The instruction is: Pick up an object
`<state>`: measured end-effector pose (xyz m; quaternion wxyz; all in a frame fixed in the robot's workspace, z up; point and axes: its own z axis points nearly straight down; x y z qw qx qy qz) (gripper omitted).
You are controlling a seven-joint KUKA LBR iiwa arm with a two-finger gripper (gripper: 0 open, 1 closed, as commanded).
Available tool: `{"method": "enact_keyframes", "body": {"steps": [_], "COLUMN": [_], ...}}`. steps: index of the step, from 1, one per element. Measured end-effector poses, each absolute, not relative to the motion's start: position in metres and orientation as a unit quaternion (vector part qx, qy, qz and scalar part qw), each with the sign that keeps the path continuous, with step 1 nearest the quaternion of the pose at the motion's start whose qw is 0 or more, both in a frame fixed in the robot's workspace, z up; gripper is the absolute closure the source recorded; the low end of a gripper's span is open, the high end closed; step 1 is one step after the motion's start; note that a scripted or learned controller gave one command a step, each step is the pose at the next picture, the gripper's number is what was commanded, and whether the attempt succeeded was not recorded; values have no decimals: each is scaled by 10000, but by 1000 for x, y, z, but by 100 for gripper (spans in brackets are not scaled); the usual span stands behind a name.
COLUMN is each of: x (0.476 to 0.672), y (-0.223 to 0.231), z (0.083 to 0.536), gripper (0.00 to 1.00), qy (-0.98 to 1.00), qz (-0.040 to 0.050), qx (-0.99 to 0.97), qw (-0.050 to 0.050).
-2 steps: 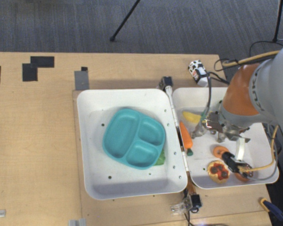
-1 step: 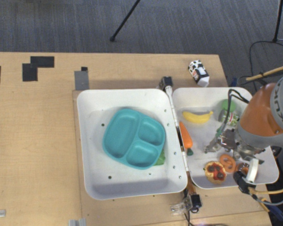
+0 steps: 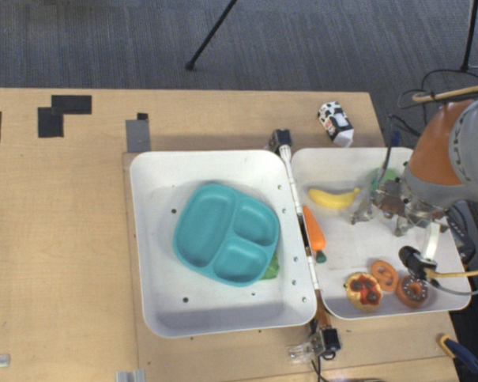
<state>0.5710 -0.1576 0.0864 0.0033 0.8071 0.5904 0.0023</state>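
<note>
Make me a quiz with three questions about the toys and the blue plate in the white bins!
1. Where does the teal divided plate lie?
A. in the left bin
B. in the right bin
C. on the floor

2. What colour is the toy banana?
A. purple
B. yellow
C. white

3. How does the toy carrot lie?
A. standing upright in the middle of the plate
B. hanging from the pincer
C. flat in the right bin, along its left wall

Answers:
1. A, the plate rests inside the left bin, near its middle.
2. B, the banana is yellow against the white floor of the right bin.
3. C, the orange carrot lies lengthwise beside the wall between the two bins, apart from the pincer.
</note>
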Motion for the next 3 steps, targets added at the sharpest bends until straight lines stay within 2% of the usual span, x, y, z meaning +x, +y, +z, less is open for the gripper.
{"method": "enact_keyframes", "body": {"steps": [1, 2, 3], "x": [665, 667, 670], "y": [-176, -175, -131], "z": [85, 97, 191], "gripper": [0, 100, 100], "qy": [6627, 6652, 7596], "qz": [11, 15, 12], "qx": [7489, 7467, 6504], "qw": [14, 33, 23]}}
